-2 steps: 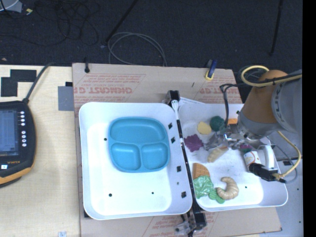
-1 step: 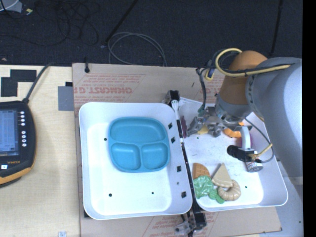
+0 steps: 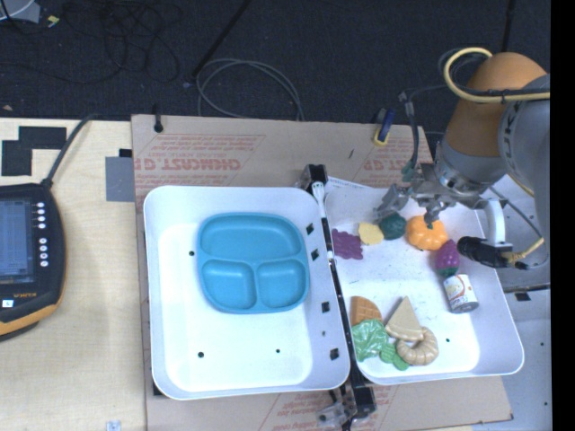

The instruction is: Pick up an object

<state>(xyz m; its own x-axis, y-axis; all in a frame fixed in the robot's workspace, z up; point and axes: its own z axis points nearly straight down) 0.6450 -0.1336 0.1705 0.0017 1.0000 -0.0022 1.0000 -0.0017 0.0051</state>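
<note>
My gripper [image 3: 412, 206] hangs over the back of the right bin [image 3: 499, 330], open, its two fingers spread apart with nothing between them. Just below its fingertips lie a dark green toy [image 3: 393, 226] and an orange pumpkin [image 3: 426, 233]. A pale yellow piece [image 3: 370, 233] and purple grapes [image 3: 347, 243] lie to their left. A purple toy [image 3: 446, 256] and a small tin can [image 3: 460, 292] lie to the right. At the bin's front sit a bread slice [image 3: 363, 309], a green lettuce leaf [image 3: 367, 338], a sandwich wedge [image 3: 404, 319] and a croissant [image 3: 420, 348].
The left bin [image 3: 171, 330] holds a blue divided plate [image 3: 252, 263]. A black divider [image 3: 325, 250] runs between the bins. A teach pendant [image 3: 22, 250] lies on the bench at far left. Cables [image 3: 243, 83] trail behind the bins.
</note>
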